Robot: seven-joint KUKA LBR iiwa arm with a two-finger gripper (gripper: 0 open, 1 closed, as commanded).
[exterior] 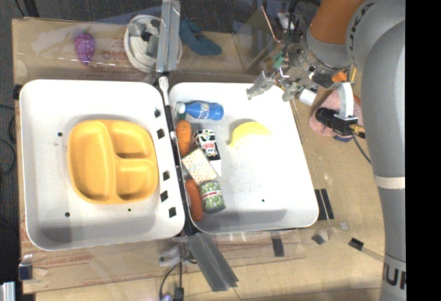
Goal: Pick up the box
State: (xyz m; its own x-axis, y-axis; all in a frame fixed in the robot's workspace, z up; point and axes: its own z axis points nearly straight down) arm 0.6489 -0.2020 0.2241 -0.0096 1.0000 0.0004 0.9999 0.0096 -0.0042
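Observation:
A flat box (198, 166) with a speckled pale top lies tilted by the left wall of the right bin (275, 182). It rests between a small black-and-white carton (207, 142) and a green can (211, 196). My gripper (273, 90) hangs over the far edge of the right bin, well up and to the right of the box. Its fingers are spread, with nothing between them.
Along the right bin's left wall also lie a blue bottle (202, 111), an orange carrot (183, 136) and a second orange piece (194, 200). A yellow fruit (249, 131) sits mid-bin. The left bin (41, 120) holds a yellow divided tray (114, 159).

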